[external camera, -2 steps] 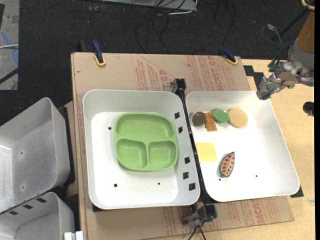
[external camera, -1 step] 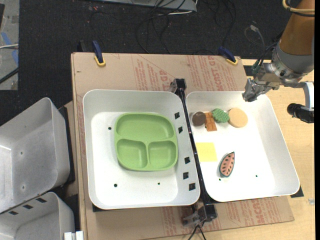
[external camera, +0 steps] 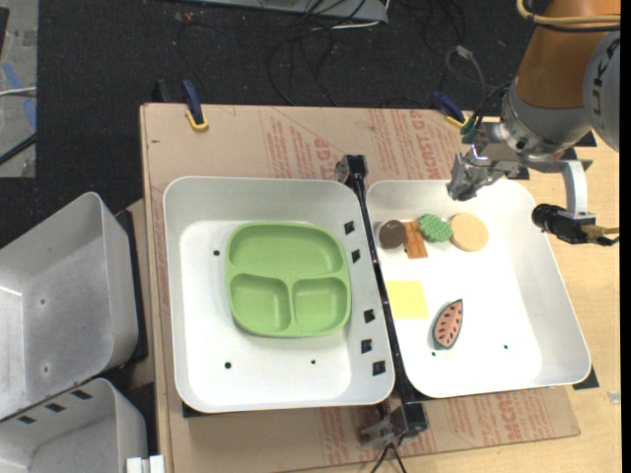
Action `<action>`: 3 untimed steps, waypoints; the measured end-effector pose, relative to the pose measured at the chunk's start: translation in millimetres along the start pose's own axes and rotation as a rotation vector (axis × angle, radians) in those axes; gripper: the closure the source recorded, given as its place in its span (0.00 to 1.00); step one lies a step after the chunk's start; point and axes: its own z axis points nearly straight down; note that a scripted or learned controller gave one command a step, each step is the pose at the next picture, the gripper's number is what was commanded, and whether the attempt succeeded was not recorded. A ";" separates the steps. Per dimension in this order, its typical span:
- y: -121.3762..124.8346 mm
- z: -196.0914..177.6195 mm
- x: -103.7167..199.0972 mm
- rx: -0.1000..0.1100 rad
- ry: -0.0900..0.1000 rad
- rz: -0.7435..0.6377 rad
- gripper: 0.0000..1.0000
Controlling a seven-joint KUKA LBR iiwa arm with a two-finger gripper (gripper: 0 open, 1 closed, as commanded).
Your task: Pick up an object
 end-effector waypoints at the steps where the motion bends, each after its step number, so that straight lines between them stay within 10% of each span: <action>1: 1.2 0.7 57.3 0.001 0.000 -0.001 1.00; 3: -12.6 5.8 159.9 0.001 0.000 -0.001 1.00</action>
